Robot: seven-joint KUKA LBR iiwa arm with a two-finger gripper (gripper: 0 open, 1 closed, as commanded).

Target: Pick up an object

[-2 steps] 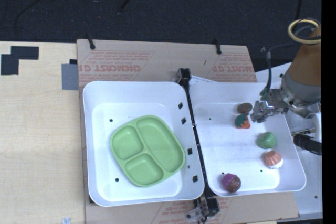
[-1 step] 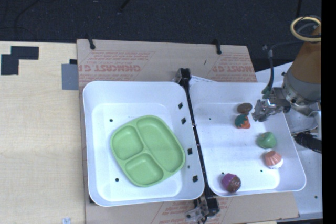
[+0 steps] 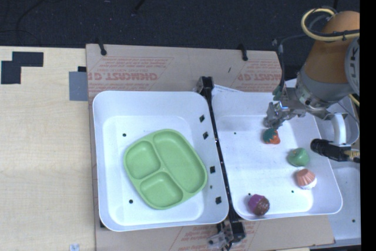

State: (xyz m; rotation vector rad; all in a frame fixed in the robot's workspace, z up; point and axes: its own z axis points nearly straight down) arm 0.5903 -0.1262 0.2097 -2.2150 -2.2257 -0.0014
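Observation:
My gripper [image 3: 274, 123] reaches in from the right and hangs over the back of the right bin [image 3: 247, 104]. Directly beneath its tips lies a small teal and orange toy [image 3: 271, 137], touching or nearly touching them. The tips look close together, but their state is unclear. Further right rests a green lump [image 3: 298, 157]. Close to the front right wall sits a pink and white cupcake-like toy [image 3: 305, 178]. A dark magenta ball [image 3: 258, 204] lies by the front wall.
The left bin [image 3: 111, 109] holds a light green divided plate [image 3: 165, 168]. A black divider [image 3: 212, 144] runs between the two bins. Bare floor of the right bin stretches along its left half.

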